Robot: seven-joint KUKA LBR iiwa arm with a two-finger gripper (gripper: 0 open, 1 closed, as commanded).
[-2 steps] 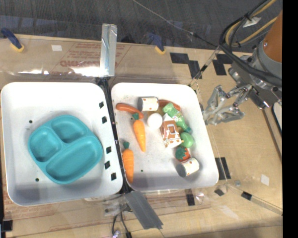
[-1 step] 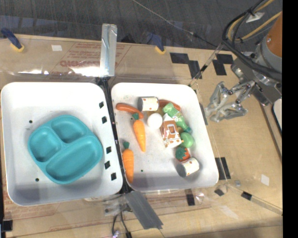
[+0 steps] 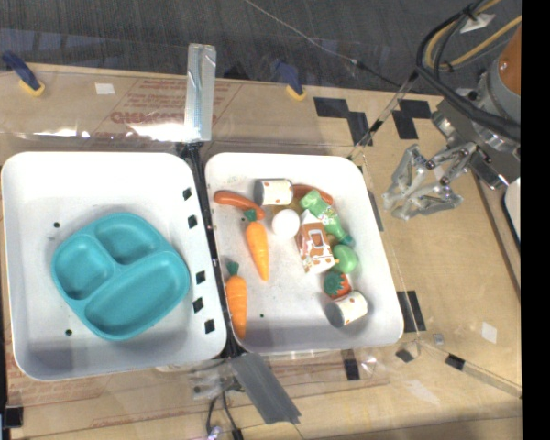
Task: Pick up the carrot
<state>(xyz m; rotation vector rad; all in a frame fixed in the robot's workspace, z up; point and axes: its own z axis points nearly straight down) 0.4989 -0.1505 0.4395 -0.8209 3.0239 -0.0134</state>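
From above, we see the metal two-finger gripper (image 3: 420, 193) hovering over the wooden bench (image 3: 458, 282), right of the right white bin (image 3: 378, 273), its fingers spread apart around nothing. The orange plastic carrot (image 3: 257, 247) lies inside that bin, near its middle.

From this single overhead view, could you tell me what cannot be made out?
- Gripper: metallic and small, outside the right bin; its finger state is unreadable.
- Lower carrot: lies against the bin wall, its tip in shadow.
- Toy pile: items overlap, too small to identify.
- Arm: cut off by the frame's top right.
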